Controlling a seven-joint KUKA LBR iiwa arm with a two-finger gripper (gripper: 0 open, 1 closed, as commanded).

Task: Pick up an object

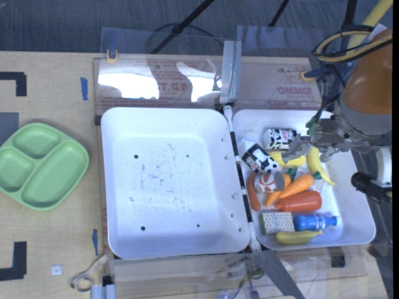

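No object is lifted: the pincer [307, 143] hangs above the right bin [365, 229], its spread not discernible, with the banana [316, 164] just below it.

Light wood surface [56, 73] spans lower frame. Dark grey carpet floor [93, 8] beyond far edge. Black stand legs [206, 8] cross carpet at slant. Black corner marks [15, 83] and blue tape strips [83, 88] on wood at left. Green divided plate [40, 166] near left edge. Glare on clear panel [156, 83] behind bins. Lighting even, soft.
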